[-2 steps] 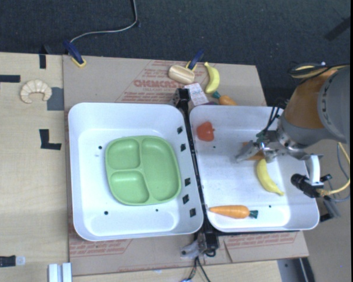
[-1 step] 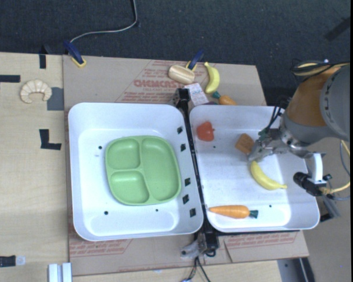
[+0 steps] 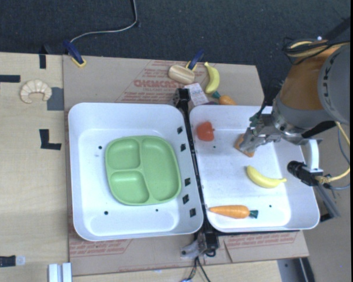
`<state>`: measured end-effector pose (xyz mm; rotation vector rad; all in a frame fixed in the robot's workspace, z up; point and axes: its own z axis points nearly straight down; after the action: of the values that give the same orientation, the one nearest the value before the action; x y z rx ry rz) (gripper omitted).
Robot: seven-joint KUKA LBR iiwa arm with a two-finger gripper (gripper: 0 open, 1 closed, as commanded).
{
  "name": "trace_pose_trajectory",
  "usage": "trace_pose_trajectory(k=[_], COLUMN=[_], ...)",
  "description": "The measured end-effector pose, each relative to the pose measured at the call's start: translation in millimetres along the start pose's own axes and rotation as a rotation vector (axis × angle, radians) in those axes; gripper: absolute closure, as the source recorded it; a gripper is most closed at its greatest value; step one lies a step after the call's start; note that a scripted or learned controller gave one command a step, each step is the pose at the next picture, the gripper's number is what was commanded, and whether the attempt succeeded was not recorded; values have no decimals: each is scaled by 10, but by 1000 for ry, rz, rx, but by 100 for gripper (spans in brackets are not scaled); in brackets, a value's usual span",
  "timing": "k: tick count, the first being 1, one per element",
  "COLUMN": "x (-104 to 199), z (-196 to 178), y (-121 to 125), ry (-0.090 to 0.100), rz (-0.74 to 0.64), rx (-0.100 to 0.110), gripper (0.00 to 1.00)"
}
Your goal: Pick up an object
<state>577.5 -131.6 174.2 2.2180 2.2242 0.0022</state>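
Three toys are spread in the right white bin: a red tomato, yellow banana, orange carrot. Whether the pincer, lowered between tomato and banana, is closed cannot be told.

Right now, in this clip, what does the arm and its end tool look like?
The arm is bulky and rounded, grey with a broad orange band above the wrist. Yellow and dark cables loop over its top and trail down its side. The gripper is a small grey metal unit. A black fitting sticks out below the wrist.
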Motion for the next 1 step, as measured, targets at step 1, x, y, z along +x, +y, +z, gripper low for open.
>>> trace_pose_trajectory(k=[1], x=[-6], z=[8], y=[-7], ry=[0], rz=[1], rx=[2], gripper=[0])
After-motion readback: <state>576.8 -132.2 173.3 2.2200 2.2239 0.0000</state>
